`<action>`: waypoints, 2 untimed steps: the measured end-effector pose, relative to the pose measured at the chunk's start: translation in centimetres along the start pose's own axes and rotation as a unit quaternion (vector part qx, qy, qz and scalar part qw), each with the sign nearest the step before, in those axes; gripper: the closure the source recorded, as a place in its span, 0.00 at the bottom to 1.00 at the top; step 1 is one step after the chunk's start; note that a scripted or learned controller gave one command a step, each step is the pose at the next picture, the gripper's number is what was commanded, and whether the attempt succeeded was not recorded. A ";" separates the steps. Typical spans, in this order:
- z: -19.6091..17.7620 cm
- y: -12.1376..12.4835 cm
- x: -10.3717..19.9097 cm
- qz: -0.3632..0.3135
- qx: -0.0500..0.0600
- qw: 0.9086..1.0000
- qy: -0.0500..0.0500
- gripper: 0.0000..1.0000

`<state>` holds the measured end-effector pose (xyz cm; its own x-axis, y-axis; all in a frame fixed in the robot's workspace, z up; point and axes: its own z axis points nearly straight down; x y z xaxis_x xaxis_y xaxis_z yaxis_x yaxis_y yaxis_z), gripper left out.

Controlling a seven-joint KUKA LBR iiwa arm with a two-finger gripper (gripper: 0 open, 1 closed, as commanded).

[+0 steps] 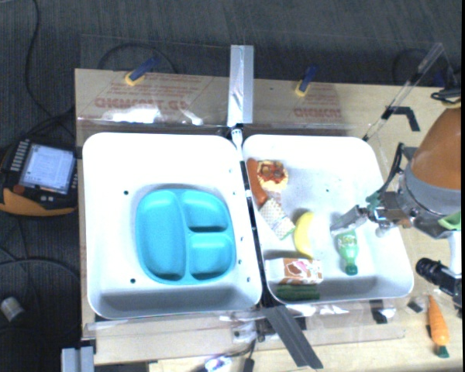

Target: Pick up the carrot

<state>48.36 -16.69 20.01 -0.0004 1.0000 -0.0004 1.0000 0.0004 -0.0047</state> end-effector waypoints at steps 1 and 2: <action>3.0 -0.1 4.7 0.194 0.002 0.981 0.002 0.00; 0.1 -0.1 -2.6 0.179 -0.001 0.984 0.000 0.00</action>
